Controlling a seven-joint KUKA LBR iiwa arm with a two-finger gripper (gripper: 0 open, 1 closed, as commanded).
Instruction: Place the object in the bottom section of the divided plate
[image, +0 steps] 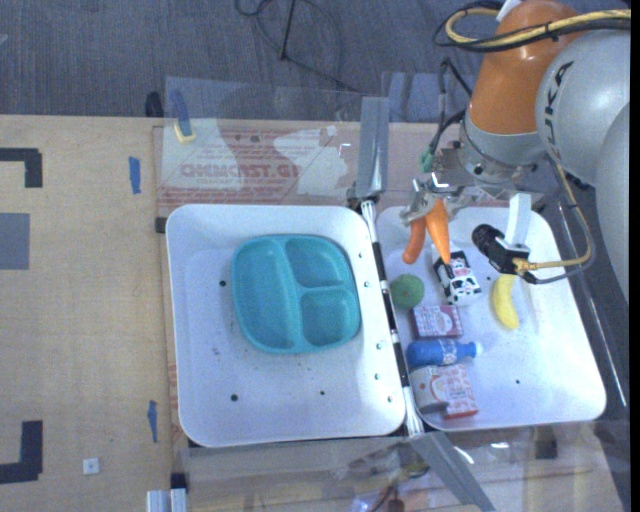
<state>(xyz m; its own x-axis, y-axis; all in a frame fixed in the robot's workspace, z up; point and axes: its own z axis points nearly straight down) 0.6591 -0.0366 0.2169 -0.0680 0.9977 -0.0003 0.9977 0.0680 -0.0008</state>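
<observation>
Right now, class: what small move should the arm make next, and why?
Probably lift straight up: the gripper sits over the orange carrot in the right bin, while the blue divided plate lies in the left bin. Whether the carrot is truly gripped is unclear.

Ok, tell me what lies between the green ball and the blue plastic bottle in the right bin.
In the camera view, a small pink-and-white carton lies between the green ball and the blue plastic bottle, in the right white bin.

teal divided plate (295, 292), orange carrot (438, 230), yellow banana (506, 301), green ball (406, 291)
</observation>
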